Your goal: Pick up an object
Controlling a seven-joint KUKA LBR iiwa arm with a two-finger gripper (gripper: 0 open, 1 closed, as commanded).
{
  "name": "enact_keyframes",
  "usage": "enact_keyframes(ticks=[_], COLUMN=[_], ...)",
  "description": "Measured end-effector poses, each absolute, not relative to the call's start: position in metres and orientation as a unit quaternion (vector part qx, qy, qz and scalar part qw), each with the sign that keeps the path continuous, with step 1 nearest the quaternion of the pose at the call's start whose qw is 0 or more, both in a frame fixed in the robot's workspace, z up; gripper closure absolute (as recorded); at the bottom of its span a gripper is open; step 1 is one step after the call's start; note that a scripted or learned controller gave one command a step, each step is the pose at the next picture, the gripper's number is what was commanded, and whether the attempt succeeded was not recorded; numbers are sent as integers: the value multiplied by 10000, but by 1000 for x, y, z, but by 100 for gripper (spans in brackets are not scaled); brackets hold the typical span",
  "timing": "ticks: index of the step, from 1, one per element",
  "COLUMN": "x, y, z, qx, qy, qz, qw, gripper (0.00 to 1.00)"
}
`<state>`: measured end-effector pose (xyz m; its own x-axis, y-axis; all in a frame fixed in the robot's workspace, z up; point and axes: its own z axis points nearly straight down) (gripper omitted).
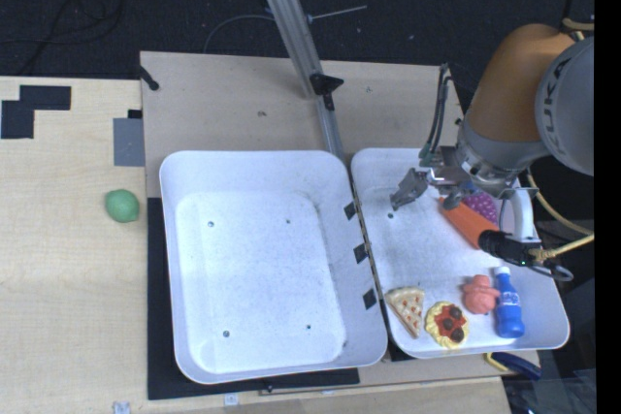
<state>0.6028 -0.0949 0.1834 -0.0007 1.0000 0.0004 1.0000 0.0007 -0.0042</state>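
In the right bin [417, 247], my gripper [408, 190] hangs over the upper middle, just left of an orange carrot-shaped toy [468, 223] and a purple object [482, 206]. The arm's wrist partly covers those two. I see nothing between the gripper's tips. Along the bin's front edge lie a pizza slice [407, 309], a round tart-like toy [446, 324], a pink-red lump [478, 294] and a blue bottle [506, 304].
The left bin [194, 179] sits beside the right one, with black clips on the shared rim. A green ball [122, 206] rests on the bench far left. A slanted aluminium bar [296, 24] stands behind the bins.
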Motion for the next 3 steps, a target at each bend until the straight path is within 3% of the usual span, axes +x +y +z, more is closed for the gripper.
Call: enact_keyframes(ticks=[1,2,3], x=[605,605,606], y=[-102,-104,-103], z=[136,148,190], qx=[-7072,-7079,-7074], qy=[-7071,-7063,-7069], qz=[16,4,-8], qw=[18,4,-10], gripper=[0,100,100])
